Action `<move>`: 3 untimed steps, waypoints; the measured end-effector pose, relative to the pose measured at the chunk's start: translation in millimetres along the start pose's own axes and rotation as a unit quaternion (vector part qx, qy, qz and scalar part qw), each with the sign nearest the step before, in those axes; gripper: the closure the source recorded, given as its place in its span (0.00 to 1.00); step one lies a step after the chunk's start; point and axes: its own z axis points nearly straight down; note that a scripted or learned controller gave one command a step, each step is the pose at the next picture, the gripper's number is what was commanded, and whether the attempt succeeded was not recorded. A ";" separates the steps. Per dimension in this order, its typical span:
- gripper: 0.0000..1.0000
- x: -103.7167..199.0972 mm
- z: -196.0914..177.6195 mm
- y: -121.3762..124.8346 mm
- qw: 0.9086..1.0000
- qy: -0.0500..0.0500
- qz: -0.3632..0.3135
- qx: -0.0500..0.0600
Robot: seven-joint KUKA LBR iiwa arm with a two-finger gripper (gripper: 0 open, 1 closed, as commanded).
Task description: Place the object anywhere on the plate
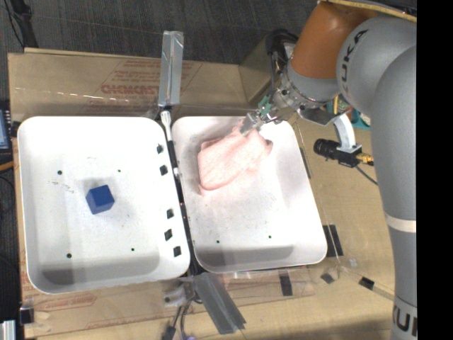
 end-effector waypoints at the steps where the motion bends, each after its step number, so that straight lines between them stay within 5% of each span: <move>1: 1.00 1.0 -3.6 1.0 1.000 0.000 -0.003 0.000; 2: 1.00 49.1 5.3 2.7 0.979 0.001 -0.205 0.001; 3: 1.00 100.8 12.8 14.2 0.917 0.001 -0.399 0.001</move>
